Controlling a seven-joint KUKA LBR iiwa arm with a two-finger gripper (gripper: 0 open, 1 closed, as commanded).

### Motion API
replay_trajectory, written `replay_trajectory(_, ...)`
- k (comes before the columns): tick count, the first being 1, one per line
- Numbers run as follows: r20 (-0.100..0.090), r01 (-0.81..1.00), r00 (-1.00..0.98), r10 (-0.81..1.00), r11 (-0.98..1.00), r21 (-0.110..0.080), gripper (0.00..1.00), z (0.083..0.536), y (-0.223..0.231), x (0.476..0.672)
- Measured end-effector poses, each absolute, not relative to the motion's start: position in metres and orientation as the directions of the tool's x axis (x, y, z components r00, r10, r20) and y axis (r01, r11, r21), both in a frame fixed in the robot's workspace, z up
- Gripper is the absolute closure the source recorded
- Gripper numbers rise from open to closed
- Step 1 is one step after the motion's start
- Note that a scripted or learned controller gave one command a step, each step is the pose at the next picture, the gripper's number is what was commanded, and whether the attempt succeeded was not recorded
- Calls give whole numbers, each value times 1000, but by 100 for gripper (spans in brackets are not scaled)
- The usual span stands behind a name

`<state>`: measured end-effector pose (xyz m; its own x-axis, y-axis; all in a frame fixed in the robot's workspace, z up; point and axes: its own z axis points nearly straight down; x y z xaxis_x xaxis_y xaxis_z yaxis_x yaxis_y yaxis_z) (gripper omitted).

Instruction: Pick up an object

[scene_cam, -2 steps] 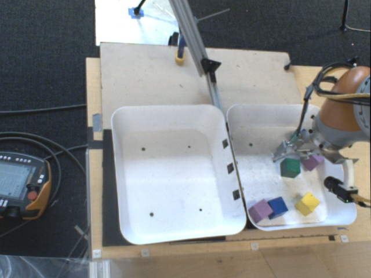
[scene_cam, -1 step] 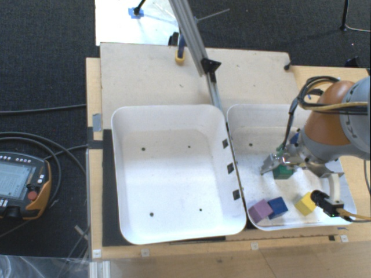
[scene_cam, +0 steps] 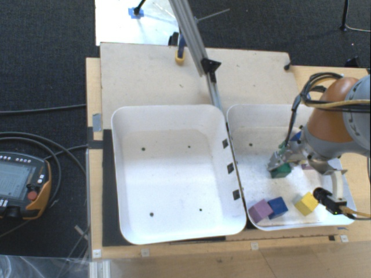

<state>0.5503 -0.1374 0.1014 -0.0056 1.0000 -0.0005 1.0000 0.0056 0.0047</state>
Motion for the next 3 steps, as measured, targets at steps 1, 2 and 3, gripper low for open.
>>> replay_trajectory(1,0,1000,-5,1000,5,4,0,101,-137,550)
replay_trajectory(2,-1,1000,-7,1000,7,8,100,112,-137,551)
replay_trajectory(3,3,1000,-13,1000,13,9,100,198,-59,552)
